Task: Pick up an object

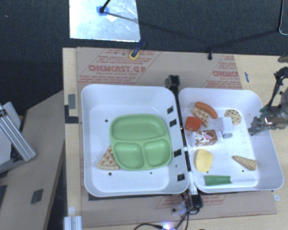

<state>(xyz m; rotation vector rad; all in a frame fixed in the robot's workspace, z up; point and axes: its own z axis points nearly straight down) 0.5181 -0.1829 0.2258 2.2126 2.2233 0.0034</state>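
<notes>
The right bin holds several toy foods: a sausage, a waffle piece, a cookie, a red piece, a printed packet, a small white cup, a yellow chip, an ice-cream cone and a green bean pod. My gripper hangs over the right bin's right side, apart from the food, right of the white cup and above the cone. Nothing shows in its grasp.
The left bin holds a green divided plate with a pizza slice at its lower left corner. A black hinge strip runs between the bins. A foil sheet lies beyond the bench.
</notes>
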